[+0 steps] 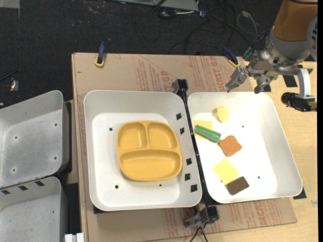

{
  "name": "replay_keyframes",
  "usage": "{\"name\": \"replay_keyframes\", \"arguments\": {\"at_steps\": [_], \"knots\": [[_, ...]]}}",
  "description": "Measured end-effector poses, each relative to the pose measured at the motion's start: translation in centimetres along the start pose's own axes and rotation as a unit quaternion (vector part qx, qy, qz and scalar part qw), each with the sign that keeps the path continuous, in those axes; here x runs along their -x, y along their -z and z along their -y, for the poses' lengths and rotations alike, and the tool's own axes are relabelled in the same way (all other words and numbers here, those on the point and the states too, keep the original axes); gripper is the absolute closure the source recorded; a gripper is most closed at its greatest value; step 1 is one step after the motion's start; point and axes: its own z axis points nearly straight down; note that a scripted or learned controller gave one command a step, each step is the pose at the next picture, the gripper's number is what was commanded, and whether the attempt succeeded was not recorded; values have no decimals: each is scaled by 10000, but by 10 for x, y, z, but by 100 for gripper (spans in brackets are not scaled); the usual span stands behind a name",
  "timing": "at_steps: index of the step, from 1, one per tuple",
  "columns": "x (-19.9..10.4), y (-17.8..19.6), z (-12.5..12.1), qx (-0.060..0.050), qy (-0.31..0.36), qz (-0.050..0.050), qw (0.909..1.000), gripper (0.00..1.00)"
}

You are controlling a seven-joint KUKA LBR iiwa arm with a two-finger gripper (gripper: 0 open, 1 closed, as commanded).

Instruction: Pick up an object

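Note:
The right bin (275,135) holds several small objects. A green cylinder (207,133) lies across a pale yellow piece (202,124). Near them sit a small yellow lump (222,114), an orange-brown piece (230,145), a yellow square (225,171) and a dark brown block (236,185). My gripper (249,83) hangs above the bin's far rim, up and to the right of the yellow lump. Its two fingers stand apart with nothing between them.
The left bin (96,135) holds a yellow divided tray (149,150). A black divider (190,135) runs between the bins. Two grey lids (30,135) lie at the left. Blue clamps (100,54) grip the cardboard's far edge, and cables lie on the dark floor beyond.

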Motion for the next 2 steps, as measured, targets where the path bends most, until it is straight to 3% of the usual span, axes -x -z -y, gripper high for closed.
{"name": "replay_keyframes", "arguments": {"at_steps": [1,2], "knots": [[0,8,-2,63,10,7,10000,0],[-2,-56,-2,37,3,5,10000,0]]}}
